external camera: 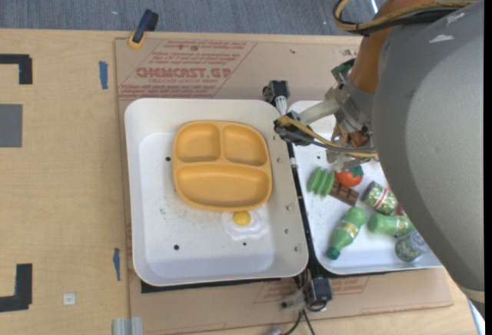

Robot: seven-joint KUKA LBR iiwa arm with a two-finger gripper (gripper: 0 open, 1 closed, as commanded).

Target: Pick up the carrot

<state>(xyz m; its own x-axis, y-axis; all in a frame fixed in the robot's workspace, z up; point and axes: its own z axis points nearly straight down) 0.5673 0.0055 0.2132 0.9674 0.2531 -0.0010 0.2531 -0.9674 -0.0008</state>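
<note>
From the overhead camera the task looks barely begun: the arm (430, 134) looms over the right bin (361, 260), and what is probably the gripper (350, 145) hangs above its upper end amid cables, so I cannot tell whether it is spread or closed. The carrot (350, 174), an orange piece with a green top, seems to lie in the right bin just under that tool, not lifted. Beside it lie a green bottle (346, 230), a green ridged piece (320, 181) and a can (407, 247). The left bin (146, 172) holds a yellow divided tray (221, 164) and a fried egg (242, 220)
</note>
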